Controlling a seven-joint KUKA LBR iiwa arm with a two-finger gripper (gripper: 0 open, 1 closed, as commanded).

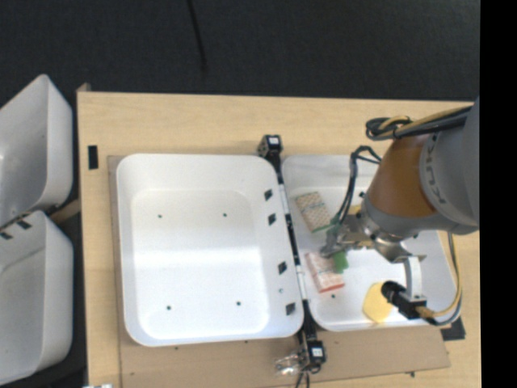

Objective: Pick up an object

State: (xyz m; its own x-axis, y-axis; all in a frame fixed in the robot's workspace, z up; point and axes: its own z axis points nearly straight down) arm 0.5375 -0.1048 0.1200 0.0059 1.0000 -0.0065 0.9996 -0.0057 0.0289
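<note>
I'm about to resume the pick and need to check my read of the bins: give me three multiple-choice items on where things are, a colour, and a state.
1. Which bin does the end effector hang over?
A. the left bin
B. the right bin
C. neither, it is over the bare bench

2. What colour is the rounded object near the right bin's front edge?
A. yellow
B. blue
C. black

3. How does the patterned packet lie?
A. gripped in the air
B. flat on the right bin's floor
C. outside the bins

Answers: 1 B, the arm's tip is above the right bin's floor; 2 A, it is pale yellow; 3 B, it lies flat beside the divider.
</note>
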